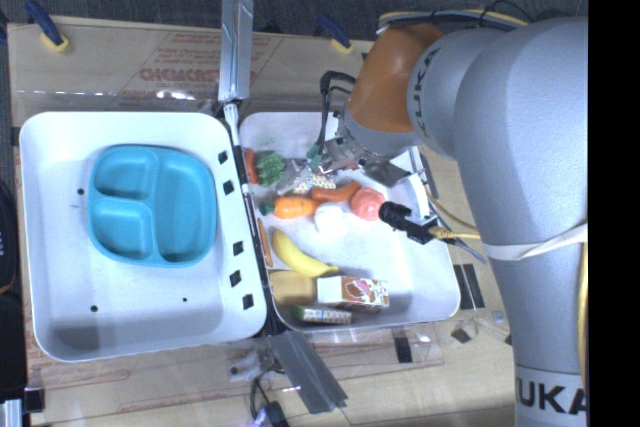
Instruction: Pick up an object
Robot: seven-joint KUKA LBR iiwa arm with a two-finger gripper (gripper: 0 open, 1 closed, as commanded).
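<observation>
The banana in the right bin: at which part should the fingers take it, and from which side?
Probably grip the banana at its middle, coming from straight above, fingers closing across its narrow width. It lies flat and curved on the right bin floor, and the small carton crowds its lower end.

Single fixed camera above the bench [120, 65], angled downward, covers both white bins [50, 245]; arm [520, 145] enters from right.

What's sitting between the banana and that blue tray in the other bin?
In the camera view, only bin walls: the rims of the two white bins meet between the blue tray and the banana, plus bare white floor of the left bin.
</observation>
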